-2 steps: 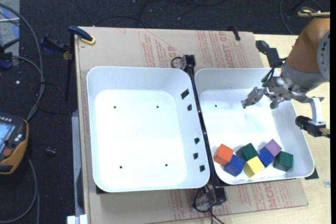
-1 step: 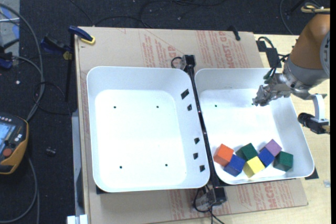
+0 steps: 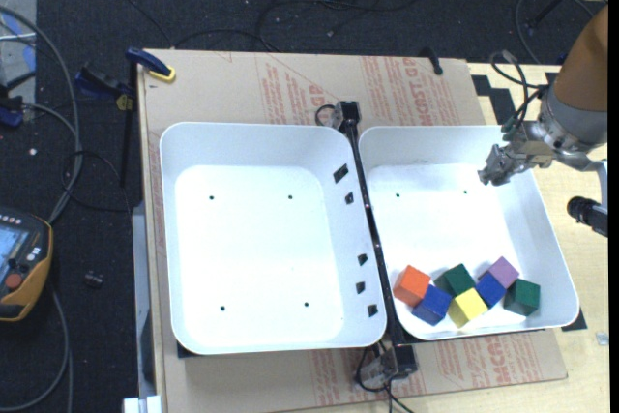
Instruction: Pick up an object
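Several small cubes lie bunched at the near end of the right bin [image 3: 542, 218]: an orange cube [image 3: 413, 284], a blue cube [image 3: 432, 303], a yellow cube [image 3: 468, 306], a dark green cube [image 3: 455, 280], a purple cube [image 3: 502, 271] and a green cube [image 3: 522, 296]. My gripper [image 3: 495, 171] hangs over the far right part of that bin, well away from the cubes. Nothing shows between its fingers.
The left bin [image 3: 174, 208] stands beside the right one, with a black divider strip [image 3: 363, 218] between them. Both rest on a cardboard sheet [image 3: 290, 87]. Cables and a yellow-handled clamp [image 3: 152, 64] lie beyond the far left corner.
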Motion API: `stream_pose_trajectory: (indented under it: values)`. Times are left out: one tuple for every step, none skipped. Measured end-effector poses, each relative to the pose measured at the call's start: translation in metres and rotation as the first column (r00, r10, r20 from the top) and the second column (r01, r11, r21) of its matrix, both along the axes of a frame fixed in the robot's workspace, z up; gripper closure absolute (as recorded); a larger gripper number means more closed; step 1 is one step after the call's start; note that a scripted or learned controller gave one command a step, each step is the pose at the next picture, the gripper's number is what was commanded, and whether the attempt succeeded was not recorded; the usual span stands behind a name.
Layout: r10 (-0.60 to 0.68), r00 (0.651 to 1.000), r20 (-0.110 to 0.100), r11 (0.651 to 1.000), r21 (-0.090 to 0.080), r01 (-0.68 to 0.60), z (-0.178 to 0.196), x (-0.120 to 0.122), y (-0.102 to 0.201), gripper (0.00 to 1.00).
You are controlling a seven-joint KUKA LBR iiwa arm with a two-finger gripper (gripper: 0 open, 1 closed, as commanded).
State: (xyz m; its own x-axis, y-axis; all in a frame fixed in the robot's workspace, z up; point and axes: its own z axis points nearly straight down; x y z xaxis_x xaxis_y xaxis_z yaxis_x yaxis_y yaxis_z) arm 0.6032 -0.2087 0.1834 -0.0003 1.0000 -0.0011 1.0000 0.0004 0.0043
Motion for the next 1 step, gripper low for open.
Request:
stream_pose_trajectory:
  values:
    - [-0.001, 1.000, 0.001, 1.000, 0.000, 0.001, 0.0527, -0.0085, -0.0043, 1.00]
